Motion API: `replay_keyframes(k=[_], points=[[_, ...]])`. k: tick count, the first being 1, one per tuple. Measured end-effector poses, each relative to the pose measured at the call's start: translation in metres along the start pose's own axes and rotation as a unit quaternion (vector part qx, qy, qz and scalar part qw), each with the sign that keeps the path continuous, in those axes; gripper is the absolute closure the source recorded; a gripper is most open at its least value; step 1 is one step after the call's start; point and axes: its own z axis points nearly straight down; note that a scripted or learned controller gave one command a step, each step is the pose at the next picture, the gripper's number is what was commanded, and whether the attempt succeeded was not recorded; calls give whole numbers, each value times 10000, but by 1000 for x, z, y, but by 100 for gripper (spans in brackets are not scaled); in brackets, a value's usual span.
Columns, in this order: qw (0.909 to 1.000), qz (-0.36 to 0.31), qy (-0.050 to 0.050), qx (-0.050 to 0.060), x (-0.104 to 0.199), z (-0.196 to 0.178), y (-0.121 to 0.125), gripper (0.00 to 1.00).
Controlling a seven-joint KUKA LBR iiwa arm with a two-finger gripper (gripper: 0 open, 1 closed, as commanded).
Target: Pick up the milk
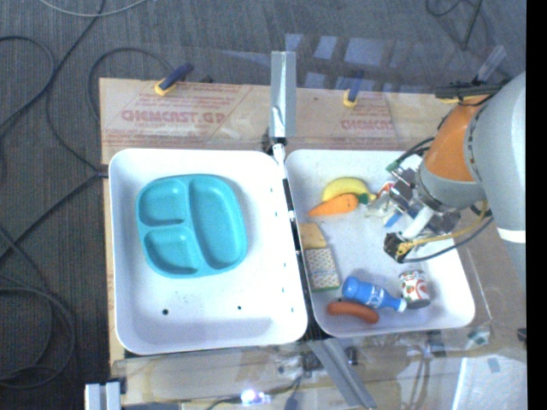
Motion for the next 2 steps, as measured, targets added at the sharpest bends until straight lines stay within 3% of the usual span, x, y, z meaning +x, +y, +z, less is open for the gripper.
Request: replay_keyframes(k=[1, 2], points=[[10000, -8, -15, 39, -1, -6, -1, 100], [9919, 1269, -23, -14, 31, -117, 47, 100]])
